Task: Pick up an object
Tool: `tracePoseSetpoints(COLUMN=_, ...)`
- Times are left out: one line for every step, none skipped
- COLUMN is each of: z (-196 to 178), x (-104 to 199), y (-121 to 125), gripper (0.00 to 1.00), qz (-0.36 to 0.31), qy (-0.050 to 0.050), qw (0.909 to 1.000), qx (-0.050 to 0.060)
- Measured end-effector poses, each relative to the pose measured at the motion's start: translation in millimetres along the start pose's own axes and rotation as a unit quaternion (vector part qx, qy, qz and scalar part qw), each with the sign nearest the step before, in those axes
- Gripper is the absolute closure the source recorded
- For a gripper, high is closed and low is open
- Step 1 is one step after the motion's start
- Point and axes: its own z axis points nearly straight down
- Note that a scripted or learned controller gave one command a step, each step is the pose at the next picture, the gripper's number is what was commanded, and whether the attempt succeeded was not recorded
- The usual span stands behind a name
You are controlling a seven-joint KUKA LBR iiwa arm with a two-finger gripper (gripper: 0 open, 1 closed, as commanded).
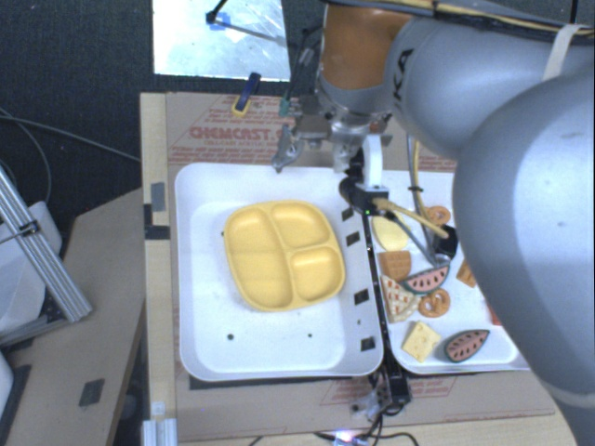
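Observation:
My gripper (pixel 283 159) hangs over the far rim of the left bin (pixel 200 342), beyond the yellow divided plate (pixel 279 254) that lies in that bin. I see nothing between its fingers. The right bin (pixel 502 356) holds several toy foods: a watermelon slice (pixel 429 279), a second slice (pixel 465 345), a cheese cube (pixel 420 340), a waffle wedge (pixel 398 297), a pretzel (pixel 433 302), a brown cracker (pixel 394 264) and a pale yellow piece (pixel 390 235). The arm's grey body hides the rest of the right bin.
A small blue and yellow object (pixel 246 94) lies on the cardboard behind the bins. A shiny panel (pixel 218 21) sits at the back. An aluminium frame (pixel 37 249) stands off the bench at the left.

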Motion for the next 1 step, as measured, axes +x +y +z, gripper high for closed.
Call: tracePoseSetpoints(z=-47.3, x=64.1, y=-4.4, gripper=0.00, qz=-0.006, qy=0.003, qw=0.9999, qx=-0.009)
